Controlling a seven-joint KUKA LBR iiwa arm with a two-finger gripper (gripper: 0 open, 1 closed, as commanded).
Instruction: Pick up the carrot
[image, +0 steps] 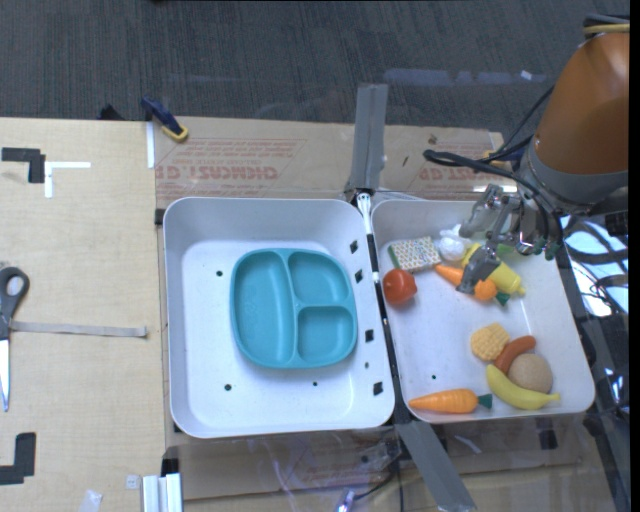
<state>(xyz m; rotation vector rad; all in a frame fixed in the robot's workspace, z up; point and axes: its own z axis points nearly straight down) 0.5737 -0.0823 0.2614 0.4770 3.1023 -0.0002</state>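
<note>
An orange carrot (447, 401) with a green stub lies along the front wall of the right bin (430, 340). My gripper (477, 268) hangs low over the back of that bin, far from this carrot. Right under the gripper lies a second, smaller orange carrot-like piece (452, 273), partly hidden by it, with a yellow toy (508, 281) touching its right side. Whether the gripper touches the orange piece is unclear.
A teal divided plate (295, 307) lies in the left bin (190, 330). The right bin also holds a red tomato (399, 286), a green-white block (414, 253), a yellow waffle (489, 341), a sausage (517, 349), a tan ball (531, 373) and a banana (520, 393).
</note>
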